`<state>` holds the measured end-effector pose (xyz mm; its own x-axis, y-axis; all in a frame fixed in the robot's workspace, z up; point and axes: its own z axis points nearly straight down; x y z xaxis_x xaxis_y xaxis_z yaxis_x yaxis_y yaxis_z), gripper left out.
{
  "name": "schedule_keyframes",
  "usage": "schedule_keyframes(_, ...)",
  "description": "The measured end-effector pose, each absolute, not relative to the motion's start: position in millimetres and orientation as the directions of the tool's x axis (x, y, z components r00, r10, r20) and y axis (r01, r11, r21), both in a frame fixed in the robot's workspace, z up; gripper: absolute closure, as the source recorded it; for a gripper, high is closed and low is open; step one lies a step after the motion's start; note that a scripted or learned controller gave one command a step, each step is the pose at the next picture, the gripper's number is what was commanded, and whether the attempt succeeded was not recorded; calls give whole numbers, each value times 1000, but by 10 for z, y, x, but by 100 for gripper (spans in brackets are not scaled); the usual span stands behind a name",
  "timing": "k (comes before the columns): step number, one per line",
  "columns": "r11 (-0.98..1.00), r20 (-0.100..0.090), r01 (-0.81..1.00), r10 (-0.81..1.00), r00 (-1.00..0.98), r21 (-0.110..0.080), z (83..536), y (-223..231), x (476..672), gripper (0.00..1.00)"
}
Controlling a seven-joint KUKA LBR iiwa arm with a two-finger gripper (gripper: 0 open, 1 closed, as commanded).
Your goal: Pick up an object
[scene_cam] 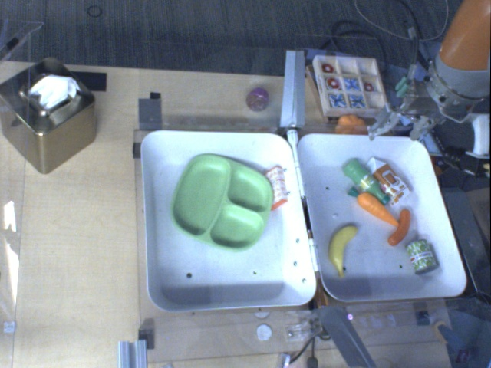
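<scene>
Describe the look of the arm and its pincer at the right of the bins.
The arm shows a broad orange band above a grey, ring-shaped wrist. Below it sits the pincer, a compact grey metal block with two slim pale fingers and a small teal-green part on its side. Thin dark cables loop behind it near the bench's far edge.

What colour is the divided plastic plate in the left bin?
The divided plastic plate is light green, seen in the camera view.

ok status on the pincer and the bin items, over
Pincer above right bin's far rim, nothing between fingers. Banana, carrot, small can lie loose in bin. Path clear.
</scene>
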<state>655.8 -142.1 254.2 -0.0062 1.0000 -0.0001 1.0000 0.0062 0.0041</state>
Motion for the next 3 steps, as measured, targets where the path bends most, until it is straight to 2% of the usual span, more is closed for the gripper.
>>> schedule_keyframes(1, 0, -7, 999, 1000, 0, 37, 1242, -1535, 6429, 0)
schedule_keyframes(2, 123, -31, 991, 992, -121, 58, 1148, -1473, 6363, 0)
schedule_keyframes(3, 107, -31, 992, 994, -106, 70, 1153, -1355, 6277, 0)
